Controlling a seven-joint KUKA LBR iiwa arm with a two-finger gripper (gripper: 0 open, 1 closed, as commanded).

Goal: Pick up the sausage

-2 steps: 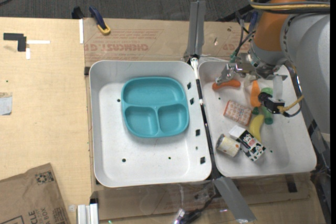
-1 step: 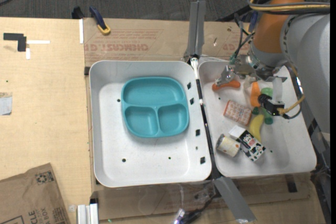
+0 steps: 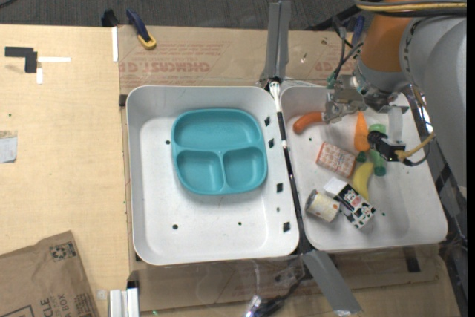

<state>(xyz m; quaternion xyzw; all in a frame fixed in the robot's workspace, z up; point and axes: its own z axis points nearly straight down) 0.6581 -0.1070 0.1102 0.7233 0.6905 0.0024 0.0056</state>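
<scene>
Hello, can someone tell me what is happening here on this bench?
A grey KUKA arm with an orange band reaches in from the right over the right bin, which holds toy food. Its pincer hangs near the bin's far left corner, next to the sausage, which lies on the bin floor and is not lifted yet. A carrot, a banana, a small can and a milk carton lie nearby. The left bin holds a teal divided plate.

The gripper [image 3: 332,109] hangs over the right bin [image 3: 415,223], just beside the sausage [image 3: 306,122]. A teal tray [image 3: 220,151] lies in the left bin [image 3: 148,182].
</scene>
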